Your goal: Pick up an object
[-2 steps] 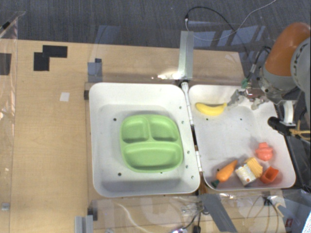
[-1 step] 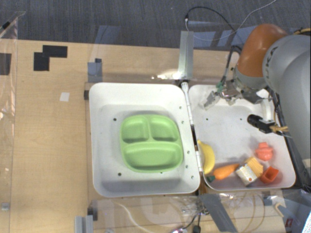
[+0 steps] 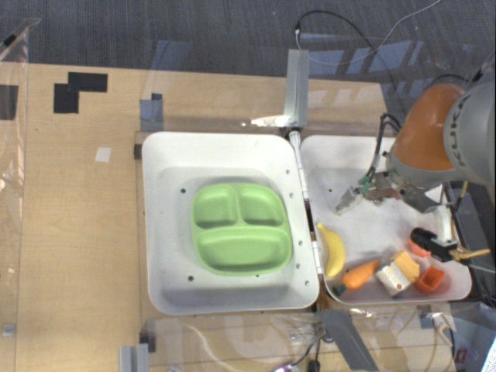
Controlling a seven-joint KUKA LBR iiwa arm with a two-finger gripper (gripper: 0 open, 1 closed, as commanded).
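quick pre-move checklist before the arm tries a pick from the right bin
1. Targets present in the right bin: banana, carrot, and a few small toys in its lower right corner: ok.
2. Pincer over the right bin: ok.
3. Pincer lined up with a target: not ok, it hangs over bare floor up and away from the banana.
4. Pincer free of any load: ok, nothing between its fingers.
5. Fingers open enough for a grasp: cannot tell.
6. Green divided plate lies in the left bin, out of the path: ok.

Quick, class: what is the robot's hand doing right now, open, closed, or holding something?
Hand: over the right bin; open or closed cannot be told.
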